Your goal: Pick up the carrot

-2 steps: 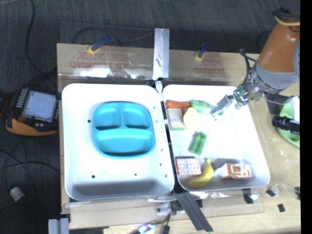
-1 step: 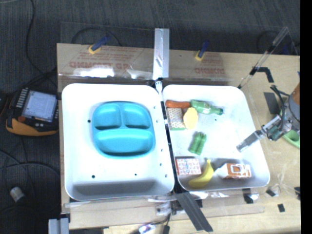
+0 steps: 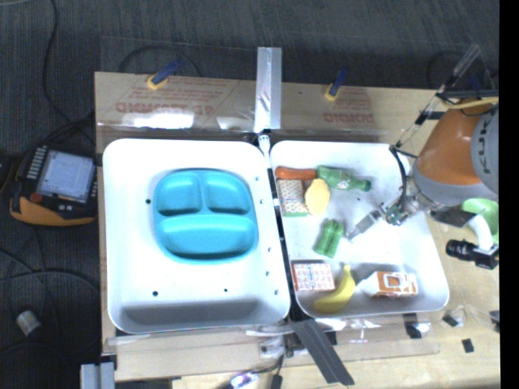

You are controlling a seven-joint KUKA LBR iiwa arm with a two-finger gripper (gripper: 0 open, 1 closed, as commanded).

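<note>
Over right bin (image 3: 422,241); gripper (image 3: 365,223) angled low.

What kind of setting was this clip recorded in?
Probably a robotics lab bench: two white bins clamped to a board on carpet, toy food such as a carrot and banana, and cables plus a handheld controller.

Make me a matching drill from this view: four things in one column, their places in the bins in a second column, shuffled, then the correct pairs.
Things:
1. carrot
2. banana
3. blue divided plate
4. pincer

Places:
A. near edge of the right bin, beside a red-and-white box
B. middle of the left bin
C. far left corner of the right bin
D. over the right bin's middle, right of the green can

Pairs: 1-C, 2-A, 3-B, 4-D
</note>
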